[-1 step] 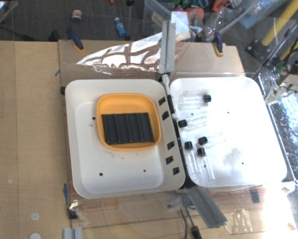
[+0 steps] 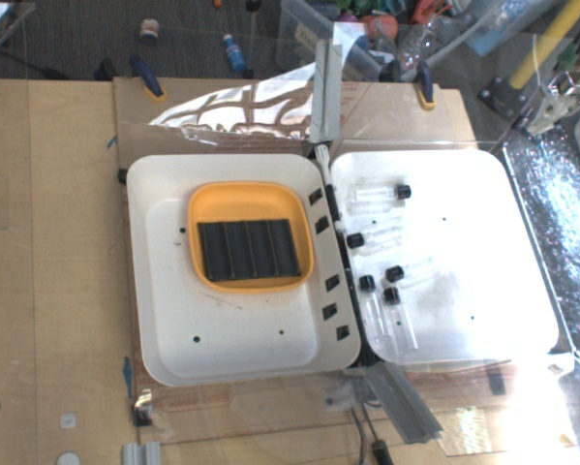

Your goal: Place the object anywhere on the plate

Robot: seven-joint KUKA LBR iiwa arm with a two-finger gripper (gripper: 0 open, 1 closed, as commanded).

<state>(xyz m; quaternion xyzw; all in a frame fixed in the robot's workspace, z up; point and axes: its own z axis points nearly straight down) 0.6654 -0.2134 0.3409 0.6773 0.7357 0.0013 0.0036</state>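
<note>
An orange square plate [image 2: 204, 203] lies in the left white bin [image 2: 231, 347], toward its back. A black ridged rectangular object [image 2: 249, 250] lies flat on the plate, covering most of its floor, with its long side running left to right. Nothing touches the black object or the plate.
The right white bin [image 2: 488, 260] holds several clear tubes with black caps [image 2: 381, 197] near its left wall. Black clips [image 2: 330, 260] line the divider between the bins. Crumpled foil [image 2: 241, 114] lies behind the left bin, and a tote of toys [image 2: 396, 8] stands at the back.
</note>
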